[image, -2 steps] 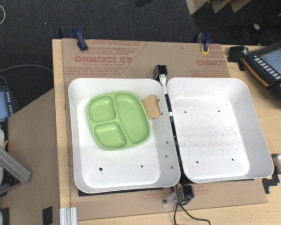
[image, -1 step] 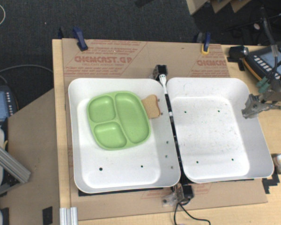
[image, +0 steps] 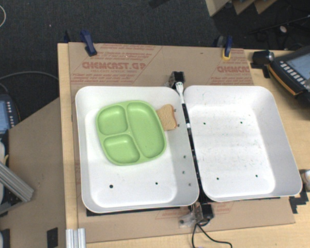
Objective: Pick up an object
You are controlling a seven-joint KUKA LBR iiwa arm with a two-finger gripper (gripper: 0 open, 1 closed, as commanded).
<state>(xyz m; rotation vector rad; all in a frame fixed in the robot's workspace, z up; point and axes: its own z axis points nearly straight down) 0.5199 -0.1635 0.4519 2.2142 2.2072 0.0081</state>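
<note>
Green plate (image: 131,133) — beside brown cracker (image: 167,117)

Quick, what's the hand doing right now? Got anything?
Hand: its state cannot be told from the camera view. The green divided plate and the tan cracker-like piece beside it both lie in the left bin, ungrasped.

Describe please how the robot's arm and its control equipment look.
By the rig description, the arm is grey with an orange band above the wrist and a two-finger gripper. On the bench's right side lies a black and orange handheld controller with a screen; a black cable runs between the two white bins.
</note>
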